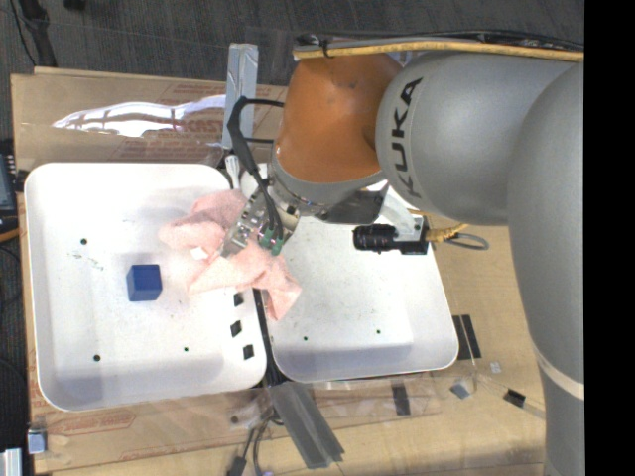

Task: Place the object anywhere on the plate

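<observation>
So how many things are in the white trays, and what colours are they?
Blue: 1, the blue cube in the left tray.
Pink: 1, the pink cloth draped across the edge between the left tray and the right tray, under the pincer.
Total: 2

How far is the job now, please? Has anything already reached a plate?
Nothing looks placed yet. The blue block sits loose in the left bin. The gripper is low over the pink cloth at the bins' shared edge; I cannot tell whether it grips it. Placing is left.
</observation>
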`<action>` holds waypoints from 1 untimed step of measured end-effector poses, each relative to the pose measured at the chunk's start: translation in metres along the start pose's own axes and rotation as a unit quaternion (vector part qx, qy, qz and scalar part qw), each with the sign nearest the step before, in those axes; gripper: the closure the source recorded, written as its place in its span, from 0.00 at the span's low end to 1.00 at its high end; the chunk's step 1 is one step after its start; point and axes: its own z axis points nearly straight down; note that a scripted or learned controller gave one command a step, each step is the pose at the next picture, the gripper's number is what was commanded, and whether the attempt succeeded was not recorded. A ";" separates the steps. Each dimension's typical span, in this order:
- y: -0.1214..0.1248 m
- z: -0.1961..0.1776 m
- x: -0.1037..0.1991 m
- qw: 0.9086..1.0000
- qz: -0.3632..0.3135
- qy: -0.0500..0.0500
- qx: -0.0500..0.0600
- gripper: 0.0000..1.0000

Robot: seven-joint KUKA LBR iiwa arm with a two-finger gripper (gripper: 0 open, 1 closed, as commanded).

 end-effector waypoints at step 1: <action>0.013 0.000 0.048 0.980 -0.201 0.000 0.000 1.00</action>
